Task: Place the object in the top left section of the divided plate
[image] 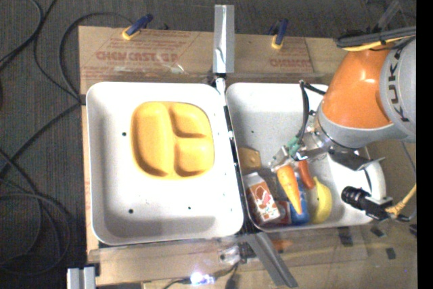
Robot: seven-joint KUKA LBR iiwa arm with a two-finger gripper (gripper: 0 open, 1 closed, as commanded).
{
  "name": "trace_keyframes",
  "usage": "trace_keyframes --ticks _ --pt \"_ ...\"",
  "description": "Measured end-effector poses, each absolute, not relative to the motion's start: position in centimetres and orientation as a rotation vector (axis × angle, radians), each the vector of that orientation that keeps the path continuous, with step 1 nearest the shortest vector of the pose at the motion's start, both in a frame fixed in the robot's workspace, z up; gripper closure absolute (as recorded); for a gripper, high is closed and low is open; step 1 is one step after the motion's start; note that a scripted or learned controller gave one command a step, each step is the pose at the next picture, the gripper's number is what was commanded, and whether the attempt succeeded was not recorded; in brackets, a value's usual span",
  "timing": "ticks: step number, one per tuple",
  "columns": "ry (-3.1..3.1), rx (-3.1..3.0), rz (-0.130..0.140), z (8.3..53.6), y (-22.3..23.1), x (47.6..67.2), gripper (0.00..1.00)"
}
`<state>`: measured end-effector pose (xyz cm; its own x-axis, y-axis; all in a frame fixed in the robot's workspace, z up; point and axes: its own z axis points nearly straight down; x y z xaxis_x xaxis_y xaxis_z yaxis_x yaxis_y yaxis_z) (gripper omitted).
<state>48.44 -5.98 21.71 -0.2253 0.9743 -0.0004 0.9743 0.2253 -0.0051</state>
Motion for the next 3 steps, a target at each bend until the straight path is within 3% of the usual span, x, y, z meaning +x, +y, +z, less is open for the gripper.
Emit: trace_keyframes --ticks 1,2,3 --pt "-2.561 -1.811 0.008 18.1 2.1 52.1 1.00" --pt "-2.578 -1.792 0.008 20.2 3.6 58.4 1.00" --pt "-2.508 -1.891 0.011 19.0 4.2 66.1 1.00"
